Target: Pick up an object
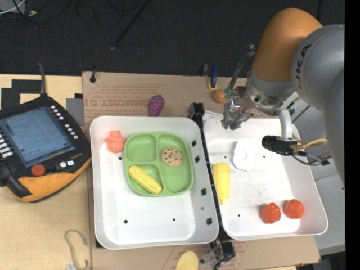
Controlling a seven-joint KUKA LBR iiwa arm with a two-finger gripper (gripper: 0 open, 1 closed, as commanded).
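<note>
White disc lying flat on the floor of the right bin, just below the pincer and a touch to its right, apart from it. Pincer poised over the far left corner of that bin, near the rim; nothing seen in its grasp, and cannot tell whether wide or narrow from this angle. Yellow bottle further below the pincer, slightly left, lying along the bin's left wall. Two red toys well below and to the right of the pincer, side by side near the bin's near edge. Left of the pincer, in the left bin: green divided plate carrying a cookie and a corn cob in separate compartments, with a pink toy just beyond the plate's far left corner. Purple toy on the cardboard, left of the pincer and slightly above. Teach pendant far off to the left on the bench.
</note>
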